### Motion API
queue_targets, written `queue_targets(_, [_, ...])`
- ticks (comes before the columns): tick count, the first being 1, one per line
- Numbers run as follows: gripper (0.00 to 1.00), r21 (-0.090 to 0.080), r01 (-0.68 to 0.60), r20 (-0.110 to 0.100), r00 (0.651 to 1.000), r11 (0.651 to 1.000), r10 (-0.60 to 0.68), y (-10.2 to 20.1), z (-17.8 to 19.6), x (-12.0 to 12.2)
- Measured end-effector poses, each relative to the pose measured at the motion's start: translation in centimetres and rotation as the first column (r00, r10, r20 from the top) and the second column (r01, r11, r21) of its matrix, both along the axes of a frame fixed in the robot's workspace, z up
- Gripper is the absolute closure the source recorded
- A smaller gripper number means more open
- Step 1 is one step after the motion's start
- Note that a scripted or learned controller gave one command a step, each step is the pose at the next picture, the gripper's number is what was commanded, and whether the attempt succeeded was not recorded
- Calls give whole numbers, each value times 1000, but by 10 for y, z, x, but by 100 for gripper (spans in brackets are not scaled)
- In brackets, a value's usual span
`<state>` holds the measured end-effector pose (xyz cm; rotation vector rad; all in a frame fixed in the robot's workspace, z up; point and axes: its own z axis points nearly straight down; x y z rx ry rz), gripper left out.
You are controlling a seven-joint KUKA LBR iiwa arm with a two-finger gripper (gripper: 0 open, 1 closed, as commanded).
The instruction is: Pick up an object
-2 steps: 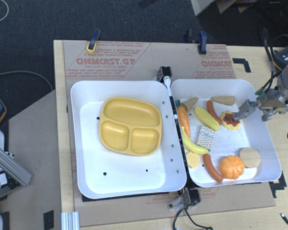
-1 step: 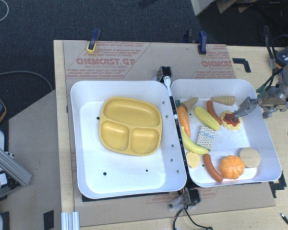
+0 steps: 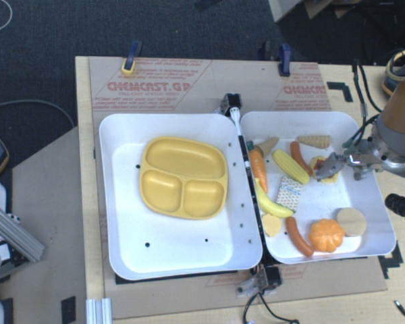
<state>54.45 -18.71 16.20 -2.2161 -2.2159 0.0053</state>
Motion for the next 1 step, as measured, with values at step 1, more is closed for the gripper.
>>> queue_targets(1, [0, 0, -1, 1, 1000, 1000, 1, 8, -50, 5])
